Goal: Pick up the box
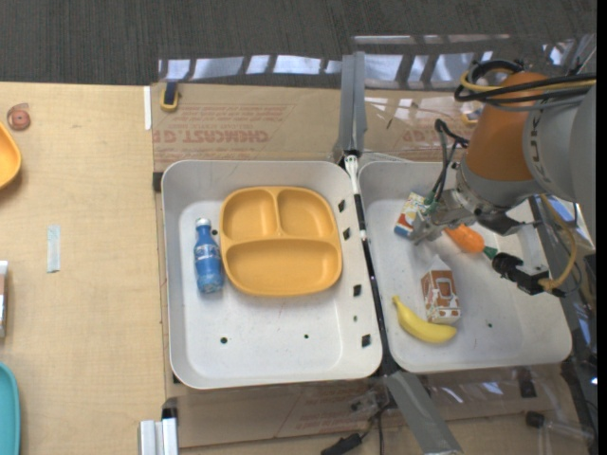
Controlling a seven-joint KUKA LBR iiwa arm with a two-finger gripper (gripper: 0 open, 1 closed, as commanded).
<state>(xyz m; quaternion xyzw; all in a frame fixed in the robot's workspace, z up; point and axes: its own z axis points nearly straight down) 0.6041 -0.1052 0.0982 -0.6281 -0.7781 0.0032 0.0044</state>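
Tool (429,227): mine, low over the far half of the right bin (531,354), near its left wall; open or closed, I cannot tell.
Box (440,295): lying flat on the right bin's floor toward its near edge, just beside the banana (423,323), apart from my tool.
Other items: small carton (411,216) and an orange piece (466,240) close by the tool.
Progress: box not lifted; approach, grasp and lift all remain, by my reading.

Two white bins: left bin (180,349) and right bin (531,349). One yellow divided plate (281,240), one blue bottle (208,257), one banana (423,321), two boxes: near box (440,295) and far box (411,215), one carrot (466,240).
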